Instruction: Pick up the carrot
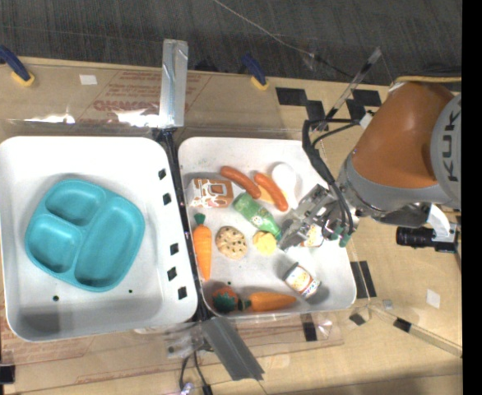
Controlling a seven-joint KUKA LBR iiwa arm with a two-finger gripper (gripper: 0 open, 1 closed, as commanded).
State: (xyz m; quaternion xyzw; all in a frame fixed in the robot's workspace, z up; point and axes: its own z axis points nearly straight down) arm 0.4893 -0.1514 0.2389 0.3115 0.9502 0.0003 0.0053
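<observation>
Two carrots lie in the right bin [323, 159]. One carrot [201, 252] lies lengthwise along the bin's left wall, its green top pointing to the far side. The other carrot [267, 301] lies along the near wall with its green top to the left. My gripper [294, 230] hangs over the right half of this bin, beside a yellow toy [264, 242] and a green bottle [256, 211]. It is well to the right of the first carrot and above the second, and holds neither.
The right bin also holds two sausages [239, 181], a cookie [231, 242], a small jar [303, 281], a carton [210, 192] and a white round piece [285, 175]. A teal divided plate [83, 233] sits in the left bin [11, 163].
</observation>
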